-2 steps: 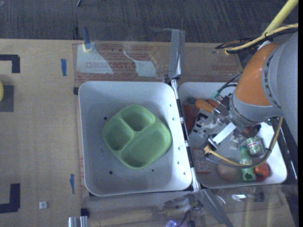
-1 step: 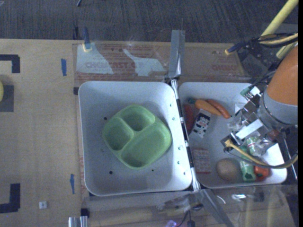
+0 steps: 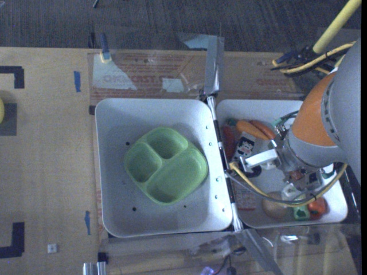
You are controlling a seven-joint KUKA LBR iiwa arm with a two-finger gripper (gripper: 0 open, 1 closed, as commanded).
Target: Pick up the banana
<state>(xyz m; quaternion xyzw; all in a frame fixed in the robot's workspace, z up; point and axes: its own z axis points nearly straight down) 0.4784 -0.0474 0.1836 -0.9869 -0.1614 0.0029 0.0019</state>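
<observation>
- Camera view: the arm (image 3: 321, 125) reaches over the right bin (image 3: 338, 211). The gripper (image 3: 295, 185) hangs low over that bin's near half.
- Gripper state: cannot be told, because the wrist and a looping yellow cable (image 3: 252, 182) cover it. Nothing is seen held.
- Banana location: not identified with certainty. The likeliest candidate is a pale tan rounded object (image 3: 275, 208) at the right bin's near edge, just beside the gripper and partly under the cable.
- Neighbours: a green item (image 3: 301, 213) and a red item (image 3: 316, 207) lie close to it towards the bin's near right corner. An orange item (image 3: 256, 128) and a dark red item (image 3: 229, 137) lie by the far left corner.
- The left bin (image 3: 114, 211) carries a green divided plate (image 3: 166, 165).
- Handling, as a judgement: a banana is light, smooth-skinned and curved. A real one bruises; a toy one is stiff.
- Grasp point: take hold across the mid-body, the narrow way, with moderate force. Avoid the tapered ends, where the skin slips.
</observation>
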